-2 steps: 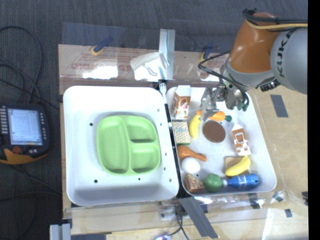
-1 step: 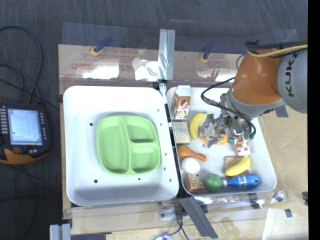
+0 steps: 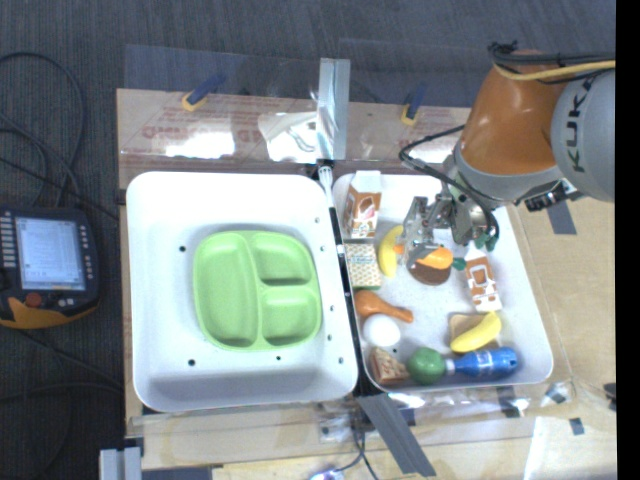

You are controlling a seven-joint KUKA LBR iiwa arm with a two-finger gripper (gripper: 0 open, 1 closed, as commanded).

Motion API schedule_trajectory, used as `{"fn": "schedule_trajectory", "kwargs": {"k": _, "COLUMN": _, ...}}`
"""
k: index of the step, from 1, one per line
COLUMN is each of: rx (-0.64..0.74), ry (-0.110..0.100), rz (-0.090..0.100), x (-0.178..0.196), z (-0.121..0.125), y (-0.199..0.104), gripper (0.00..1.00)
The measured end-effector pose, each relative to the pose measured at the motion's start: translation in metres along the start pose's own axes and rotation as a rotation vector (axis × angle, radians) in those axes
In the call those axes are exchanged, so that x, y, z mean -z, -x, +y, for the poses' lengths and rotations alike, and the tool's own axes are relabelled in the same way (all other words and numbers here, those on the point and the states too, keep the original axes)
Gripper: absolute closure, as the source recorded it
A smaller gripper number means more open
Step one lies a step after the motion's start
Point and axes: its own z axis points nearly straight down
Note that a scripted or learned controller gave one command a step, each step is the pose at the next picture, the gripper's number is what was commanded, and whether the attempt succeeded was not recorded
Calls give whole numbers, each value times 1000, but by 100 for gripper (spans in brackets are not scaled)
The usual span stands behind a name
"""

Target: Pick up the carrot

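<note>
My view is brightly and evenly lit from overhead. The two white bins (image 3: 140, 268) are almost washed out, and their rims blur into the walls. Glare streaks the clear plastic sheet (image 3: 215, 133) behind them. Soft shadow pools under my orange band (image 3: 510, 118) and along the bin walls. Everything is slightly soft and grainy, and the dark carpet (image 3: 60, 28) loses its detail.

Arm (image 3: 545, 128) cut off by right and top edges; base out of frame. Gripper (image 3: 428, 230) fingers too small and dark to tell their spacing. Arm covers right bin's (image 3: 530, 298) far right corner. Handheld screen unit (image 3: 45, 263) cut by left edge; display unreadable. Carton (image 3: 363, 206) print too small to read.
</note>
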Motion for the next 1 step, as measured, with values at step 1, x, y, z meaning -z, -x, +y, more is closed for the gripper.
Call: {"fn": "schedule_trajectory", "kwargs": {"k": 1, "rx": -206, "ry": -2, "rz": 1, "x": 39, "z": -41, "y": -43, "gripper": 100}}
